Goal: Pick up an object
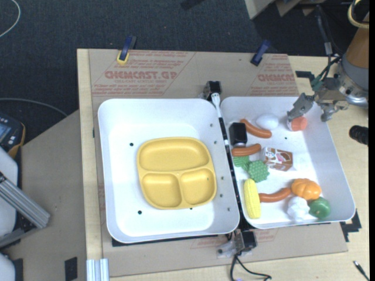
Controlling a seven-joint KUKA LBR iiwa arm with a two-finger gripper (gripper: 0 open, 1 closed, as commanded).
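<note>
Dark carpet is seen around a tabletop carrying two white bins. A yellow tray lies in the left bin. Near the far right corner of the right bin, the claw is spread open just above a small red piece, nothing gripped. Sausages, corn and other toy food are scattered nearer the front edge.

Grey arm cut off by right frame edge; only wrist end visible. Small red-orange piece just below the fingers, partly covered by them; its shape unreadable. Grip on it: cannot tell. Left of fingers, printed label on brown-and-white packet too small to read.
</note>
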